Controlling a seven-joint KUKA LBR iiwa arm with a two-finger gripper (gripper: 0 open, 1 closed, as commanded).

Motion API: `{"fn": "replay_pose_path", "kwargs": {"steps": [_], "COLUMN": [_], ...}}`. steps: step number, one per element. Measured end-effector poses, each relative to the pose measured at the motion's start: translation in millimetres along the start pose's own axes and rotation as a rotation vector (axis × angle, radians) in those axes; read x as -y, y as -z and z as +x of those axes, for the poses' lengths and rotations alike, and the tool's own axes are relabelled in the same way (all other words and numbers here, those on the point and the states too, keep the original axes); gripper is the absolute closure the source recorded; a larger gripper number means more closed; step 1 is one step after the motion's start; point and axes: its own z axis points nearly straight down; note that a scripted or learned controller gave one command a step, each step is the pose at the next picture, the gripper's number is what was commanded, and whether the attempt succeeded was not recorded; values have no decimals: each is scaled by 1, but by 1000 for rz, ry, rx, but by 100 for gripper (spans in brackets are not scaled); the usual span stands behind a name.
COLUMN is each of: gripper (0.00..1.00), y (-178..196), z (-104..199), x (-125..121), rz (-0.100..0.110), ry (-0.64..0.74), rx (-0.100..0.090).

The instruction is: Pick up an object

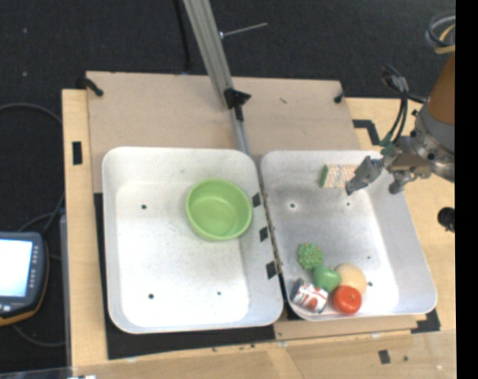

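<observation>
Gripper seen spread, nothing held, near sponge; miss judged likely if sponge nudged against bin wall.

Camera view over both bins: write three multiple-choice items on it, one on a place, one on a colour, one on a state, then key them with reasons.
1. Where does the green bowl sit?
A. In the left bin
B. In the right bin
C. On the bare bench

2. What colour is the round ball at the right bin's near edge?
A. Blue
B. Red
C. Black

3. How does the bowl stand?
A. Upside down
B. On its side
C. Upright, hollow facing up

Key: 1 A, the bowl rests on the left bin's floor. 2 B, the ball beside the broccoli toy and can is red. 3 C, the bowl's inside is visible from above.
</observation>
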Motion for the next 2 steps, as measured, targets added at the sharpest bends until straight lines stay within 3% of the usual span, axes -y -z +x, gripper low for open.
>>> {"fn": "replay_pose_path", "kwargs": {"steps": [1, 2], "gripper": [0, 0], "y": [0, -43], "z": [0, 2], "x": [0, -3], "rz": [-1, 5], "ry": [-1, -5], "rx": [0, 2]}}
